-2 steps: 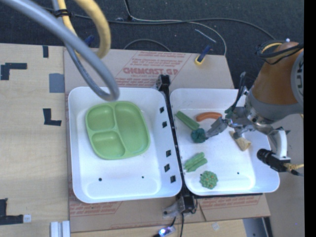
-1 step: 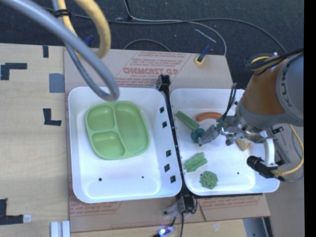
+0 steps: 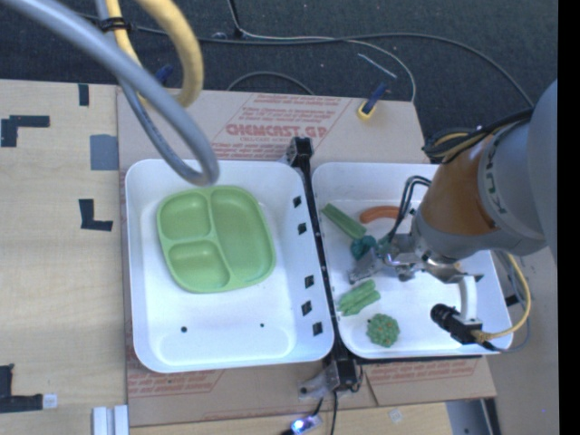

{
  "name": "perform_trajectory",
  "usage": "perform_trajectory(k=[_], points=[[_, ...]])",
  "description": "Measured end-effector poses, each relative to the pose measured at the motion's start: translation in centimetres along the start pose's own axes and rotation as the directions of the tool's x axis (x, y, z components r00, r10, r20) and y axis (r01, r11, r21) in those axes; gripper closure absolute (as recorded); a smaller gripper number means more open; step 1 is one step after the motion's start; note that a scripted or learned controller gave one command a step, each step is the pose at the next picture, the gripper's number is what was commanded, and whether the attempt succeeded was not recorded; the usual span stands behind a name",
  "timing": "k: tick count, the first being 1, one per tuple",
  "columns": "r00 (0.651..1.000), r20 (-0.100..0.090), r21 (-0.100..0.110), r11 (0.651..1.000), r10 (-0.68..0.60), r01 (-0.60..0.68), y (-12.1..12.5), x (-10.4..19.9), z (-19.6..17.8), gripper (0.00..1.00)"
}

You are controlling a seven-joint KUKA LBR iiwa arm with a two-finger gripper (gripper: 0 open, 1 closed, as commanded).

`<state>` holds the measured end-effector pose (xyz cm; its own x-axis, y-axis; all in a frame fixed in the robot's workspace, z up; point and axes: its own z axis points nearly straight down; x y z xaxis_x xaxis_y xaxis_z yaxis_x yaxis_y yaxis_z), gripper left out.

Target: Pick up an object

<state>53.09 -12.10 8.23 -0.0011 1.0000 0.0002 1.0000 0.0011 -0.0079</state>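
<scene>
The right bin holds several small items. A long green piece lies at its upper left, and an orange piece sits just right of it. A small teal object rests below them. Lower down lie a ridged green block and a round bumpy green ball. My gripper hangs low over the bin's left part. It sits right below the teal object and above the ridged block. The grey and orange wrist hides the bin's right middle.
The left bin holds a green divided tray in its upper half. A black divider with clips runs between the bins. Grey and yellow hoses cross the top left, above the left bin's corner.
</scene>
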Motion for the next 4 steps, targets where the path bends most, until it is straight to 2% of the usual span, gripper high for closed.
perform_trajectory(k=[1,2,3,4], points=[[1.0,0.0,-0.004,1.0,0.001,-0.001,0.0,0.0,-0.1,0.0],[1.0,0.001,-0.003,1.0,-0.001,0.001,0.1,0.0,-0.9,1.0],[1.0,-0.001,-0.005,1.0,-0.002,0.002,0.8,0.6,-5.3,1.0],[1.0,0.0,-0.005,1.0,0.001,-0.001,0.0,0.1,-9.8,1.0]])
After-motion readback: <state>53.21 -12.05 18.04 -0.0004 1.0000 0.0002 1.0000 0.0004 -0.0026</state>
